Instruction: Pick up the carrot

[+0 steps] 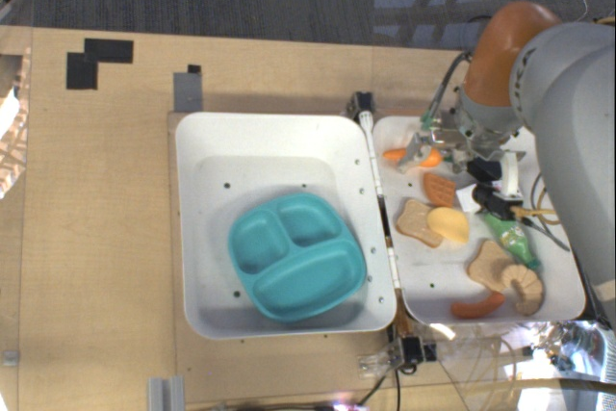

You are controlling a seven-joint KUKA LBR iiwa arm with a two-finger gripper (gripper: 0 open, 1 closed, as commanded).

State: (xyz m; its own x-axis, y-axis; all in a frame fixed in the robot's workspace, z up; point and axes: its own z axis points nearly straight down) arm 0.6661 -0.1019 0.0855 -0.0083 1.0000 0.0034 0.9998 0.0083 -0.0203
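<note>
My arm point(539, 63) — grey, with an orange band above the wrist — is reaching in from the right and leaning over the far end of the right bin point(568, 303). My gripper point(430, 147) is hanging down at that bin's upper left part, right over the carrot point(404, 155); whether it is released or clenched I cannot tell, since the metal parts are blurring together there.

Carrot: orange, lying in the upper left corner of the right bin, its left tip poking out toward the bin wall, the rest partly hidden under my gripper. I cannot tell if I am touching it or just hovering above it.

Other contents of the right bin, going from far to near:
- a reddish-brown piece of food point(440, 189) lying just below the carrot
- a slice of bread point(416, 221) sitting near the left wall, touching a round yellow piece point(449, 224) beside it
- a green item point(511, 239) lying at a slant toward the right side, near some black cabling
- a tan, lumpy piece point(502, 269) resting toward the near right corner
- a sausage point(477, 306) lying along the near edge

Left bin point(202, 149): holding a teal plate point(296, 255) with three compartments, sitting tilted toward the near side of the bin.

Both bins are sitting side by side on a wooden bench point(87, 236), with black tape marks point(96, 61) showing at its far left
</note>
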